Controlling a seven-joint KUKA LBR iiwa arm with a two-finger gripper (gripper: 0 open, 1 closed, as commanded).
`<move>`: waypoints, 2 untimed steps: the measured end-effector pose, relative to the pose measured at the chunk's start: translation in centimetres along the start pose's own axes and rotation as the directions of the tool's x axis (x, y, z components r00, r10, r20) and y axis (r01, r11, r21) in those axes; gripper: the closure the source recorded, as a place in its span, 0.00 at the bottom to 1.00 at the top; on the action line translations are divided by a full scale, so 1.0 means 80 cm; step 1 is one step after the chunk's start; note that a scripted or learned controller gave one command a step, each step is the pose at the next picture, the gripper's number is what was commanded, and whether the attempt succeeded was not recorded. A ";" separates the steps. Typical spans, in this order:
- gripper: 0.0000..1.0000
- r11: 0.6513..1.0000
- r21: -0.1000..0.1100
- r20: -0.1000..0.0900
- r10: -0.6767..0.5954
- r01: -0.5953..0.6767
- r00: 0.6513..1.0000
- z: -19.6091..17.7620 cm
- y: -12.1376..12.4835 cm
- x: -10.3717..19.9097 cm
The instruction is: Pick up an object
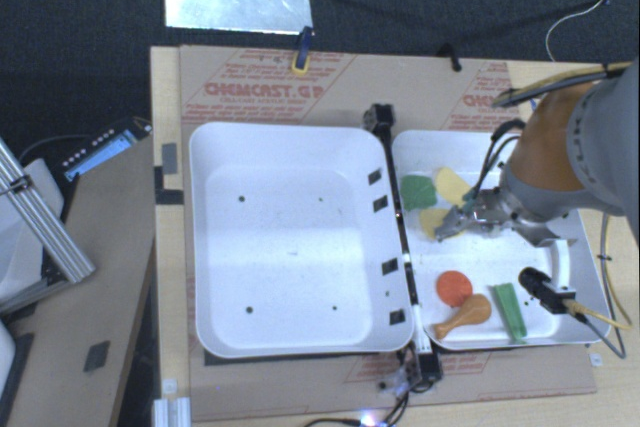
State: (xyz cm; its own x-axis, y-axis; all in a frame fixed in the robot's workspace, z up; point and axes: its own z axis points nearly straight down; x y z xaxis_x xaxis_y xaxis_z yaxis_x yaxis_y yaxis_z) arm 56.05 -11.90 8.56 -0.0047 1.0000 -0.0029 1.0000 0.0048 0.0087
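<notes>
While the gripper (458, 220) hangs low over yellow pieces (447, 200), presumably lining up a grasp, its state cannot be told; beneath it lies an orange ball (453, 287).

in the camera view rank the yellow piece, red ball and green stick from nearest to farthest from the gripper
1. Yellow piece: right at the tip of the gripper, in the right bin.
2. Red ball: below the gripper, toward the bin's front.
3. Green stick: front of the bin, right of the ball.
</notes>
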 end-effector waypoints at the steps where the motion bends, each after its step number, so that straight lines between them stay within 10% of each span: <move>1: 0.00 1.000 0.000 -0.004 -0.004 0.004 1.000 0.000 0.086 0.038; 2: 0.00 1.000 0.002 -0.002 -0.002 0.002 1.000 0.001 0.137 0.041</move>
State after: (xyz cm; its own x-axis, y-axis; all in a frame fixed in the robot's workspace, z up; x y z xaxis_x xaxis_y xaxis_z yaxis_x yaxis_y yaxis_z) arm 67.03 -8.56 8.59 -0.0066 1.0000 -0.0007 1.0000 0.0066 0.0064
